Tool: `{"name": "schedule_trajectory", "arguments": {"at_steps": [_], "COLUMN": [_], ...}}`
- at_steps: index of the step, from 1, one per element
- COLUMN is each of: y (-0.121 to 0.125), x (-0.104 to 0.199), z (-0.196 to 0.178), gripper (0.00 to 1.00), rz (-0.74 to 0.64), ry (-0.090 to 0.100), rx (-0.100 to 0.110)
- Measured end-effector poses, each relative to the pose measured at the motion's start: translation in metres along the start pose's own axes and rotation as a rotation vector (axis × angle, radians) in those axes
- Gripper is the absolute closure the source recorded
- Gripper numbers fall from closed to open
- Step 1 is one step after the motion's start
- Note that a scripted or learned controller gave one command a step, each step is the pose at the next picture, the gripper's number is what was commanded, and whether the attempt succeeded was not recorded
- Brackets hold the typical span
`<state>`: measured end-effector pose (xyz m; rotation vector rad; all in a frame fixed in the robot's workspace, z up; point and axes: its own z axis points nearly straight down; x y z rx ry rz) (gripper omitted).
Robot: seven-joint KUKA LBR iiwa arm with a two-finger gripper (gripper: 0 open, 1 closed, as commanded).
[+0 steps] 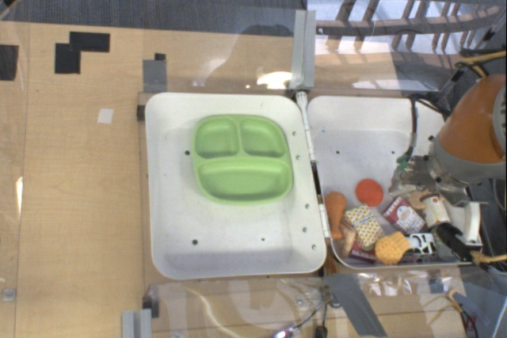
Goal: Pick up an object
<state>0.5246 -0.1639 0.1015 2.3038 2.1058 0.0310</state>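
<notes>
The arm (478, 131) came in from the right edge, where the frame cut it off, so little more than its orange band and grey wrist could be seen. Its gripper (417, 184) sat low over the right side of the right bin (356, 140), just above the clutter. The wrist and the things under it hid its tips, and it was impossible to make out whether it was spread or closed, or whether anything sat in it.

The things to be picked lay heaped in the near part of that bin. A red disc (368, 191) lay alone, just left of the gripper. An orange carrot-shaped toy (336, 211) rested against the wall between the bins. Beside it lay a checked pouch (364, 225), touching a yellow-orange lumpy toy (391, 248). A red-and-white packet (402, 214) lay partly under the gripper, its print too small to read. A black-and-white item (422, 243) lay near the front right corner — too blurred to name.

The left bin (158, 194) held a green divided plate (242, 158), lying flat and well apart from the gripper.
</notes>
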Motion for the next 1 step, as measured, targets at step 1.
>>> {"name": "schedule_trajectory", "arguments": {"at_steps": [1], "y": [-0.0164], "x": [0.0470], "z": [-0.1119], "gripper": [1.00], "rz": [-0.257], "ry": [0.003], "rx": [0.026]}}
